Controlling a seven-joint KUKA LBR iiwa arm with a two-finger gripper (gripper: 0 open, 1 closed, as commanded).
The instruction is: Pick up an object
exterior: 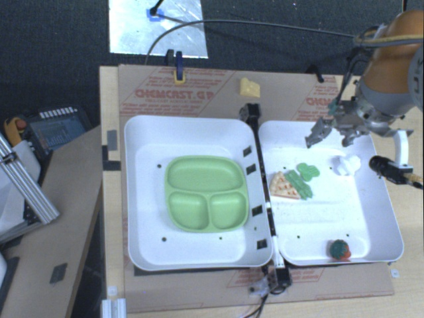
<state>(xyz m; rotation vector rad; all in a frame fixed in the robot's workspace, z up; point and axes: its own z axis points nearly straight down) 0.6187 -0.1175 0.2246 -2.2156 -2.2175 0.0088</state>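
We see the jaws [333,133] spread and holding nothing above the right bin's [377,207] far edge. Below them lie a white piece [346,165], green toy [305,177], waffle [285,185] and, near the front edge, a ball [340,249]. The left bin [142,177] holds a green tray [203,193].

Two white bins [142,138] sit on tan board printed with red lettering. The left bin holds a pale green divided tray [204,194]. The right bin holds an orange waffle-patterned wedge [283,185], a bright green leafy piece [305,175], a white lump [346,165] and a small red-and-green ball [340,249].
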